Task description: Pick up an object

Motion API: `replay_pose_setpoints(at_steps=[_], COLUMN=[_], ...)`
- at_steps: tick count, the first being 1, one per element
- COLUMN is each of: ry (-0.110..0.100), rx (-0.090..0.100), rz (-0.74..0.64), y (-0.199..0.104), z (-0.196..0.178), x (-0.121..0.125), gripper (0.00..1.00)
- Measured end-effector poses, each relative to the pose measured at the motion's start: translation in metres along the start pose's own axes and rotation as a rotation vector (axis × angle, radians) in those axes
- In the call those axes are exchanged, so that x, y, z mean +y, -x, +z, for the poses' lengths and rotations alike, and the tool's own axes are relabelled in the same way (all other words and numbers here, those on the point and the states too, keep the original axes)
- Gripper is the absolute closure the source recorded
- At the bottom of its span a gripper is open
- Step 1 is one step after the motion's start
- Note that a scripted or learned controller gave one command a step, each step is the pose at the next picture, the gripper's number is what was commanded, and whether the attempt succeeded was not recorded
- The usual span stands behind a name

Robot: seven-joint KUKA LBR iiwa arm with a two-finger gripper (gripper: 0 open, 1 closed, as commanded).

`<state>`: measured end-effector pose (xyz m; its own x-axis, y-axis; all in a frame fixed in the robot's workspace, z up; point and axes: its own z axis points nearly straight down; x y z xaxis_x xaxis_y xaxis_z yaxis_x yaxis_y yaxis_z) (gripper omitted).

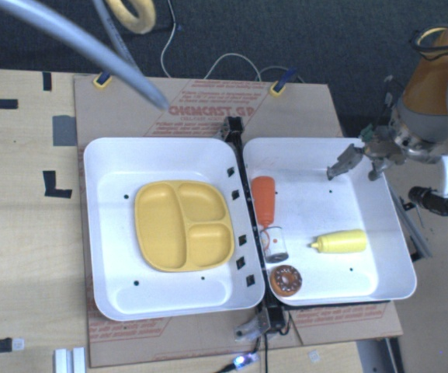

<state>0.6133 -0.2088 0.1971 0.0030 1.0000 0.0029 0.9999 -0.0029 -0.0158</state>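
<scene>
The right bin [379,208] holds an orange carrot-shaped piece [263,199] by its left wall. Below it lie a small clear-and-white item [274,244] and a chocolate doughnut [286,280]. A yellow squeeze bottle [340,242] lies on its side toward the bin's right. My gripper [353,172] hangs over the bin's upper right corner, open, nothing between its fingers. It is well above and to the right of the bottle.
The left bin [103,208] holds a yellow divided plate [185,225]. A black divider [243,208] joins the two bins. A grey pole [68,33] crosses the upper left. Cardboard [208,107] lies under the bins.
</scene>
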Motion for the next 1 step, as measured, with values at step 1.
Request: replay_pose_setpoints(at_steps=[1], ry=[0.014], rx=[-0.003], rz=[-0.004], y=[-0.0009], z=[-0.0097], x=[0.003], gripper=[0.0])
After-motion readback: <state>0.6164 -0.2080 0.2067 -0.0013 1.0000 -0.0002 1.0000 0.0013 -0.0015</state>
